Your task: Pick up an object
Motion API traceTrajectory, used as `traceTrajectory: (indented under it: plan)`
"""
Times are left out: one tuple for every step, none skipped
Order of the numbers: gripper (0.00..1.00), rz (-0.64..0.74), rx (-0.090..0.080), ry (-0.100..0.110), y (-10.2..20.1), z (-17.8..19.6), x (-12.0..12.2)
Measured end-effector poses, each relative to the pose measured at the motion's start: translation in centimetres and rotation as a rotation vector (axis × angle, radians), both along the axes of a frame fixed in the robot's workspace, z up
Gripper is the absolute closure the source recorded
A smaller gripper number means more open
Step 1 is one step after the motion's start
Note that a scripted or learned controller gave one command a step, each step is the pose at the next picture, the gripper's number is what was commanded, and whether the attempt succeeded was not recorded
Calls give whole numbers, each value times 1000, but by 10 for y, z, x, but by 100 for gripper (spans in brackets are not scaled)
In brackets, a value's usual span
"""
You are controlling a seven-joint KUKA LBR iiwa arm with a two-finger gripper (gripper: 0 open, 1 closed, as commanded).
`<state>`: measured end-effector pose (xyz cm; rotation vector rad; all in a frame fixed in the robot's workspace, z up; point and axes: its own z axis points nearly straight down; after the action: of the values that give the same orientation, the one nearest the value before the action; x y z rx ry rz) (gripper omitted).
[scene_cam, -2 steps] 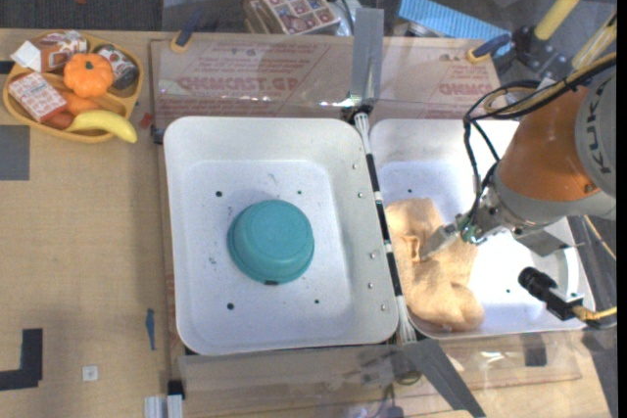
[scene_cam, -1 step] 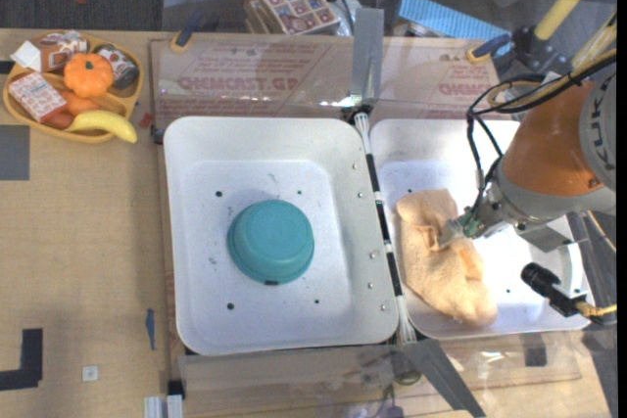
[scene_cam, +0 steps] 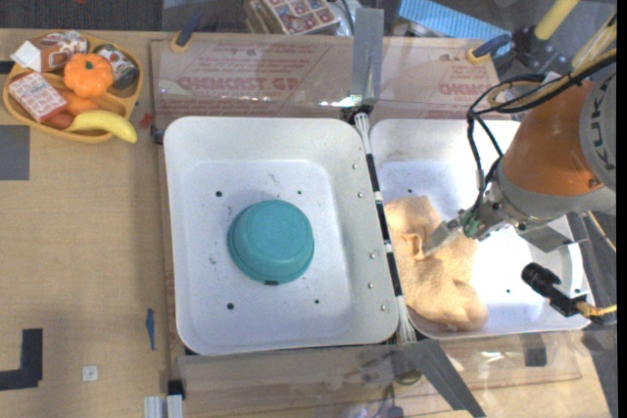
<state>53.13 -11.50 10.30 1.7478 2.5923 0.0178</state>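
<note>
Right bin: crumpled tan cloth against its left wall, reaching toward the near edge. Gripper low over the cloth's upper part — fingertips at or in the fabric, contact unclear, open or closed impossible to tell. Left bin: teal bowl, upside down, near the centre. Off the bench's far left — a dish of toy food, banana and pumpkin among it.

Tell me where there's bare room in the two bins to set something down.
Left bin: bare floor all around the teal bowl, widest along the far wall and the left side. Right bin: a bare patch at the far end, beyond the tan cloth. Its near half is crowded by the cloth, gripper and arm.
</note>
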Motion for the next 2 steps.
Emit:
traceTrajectory:
  plan:
    - [0, -22, -3, 4, 9, -11, 17]
    - [0, -208, 1, 4, 10, -11, 31]
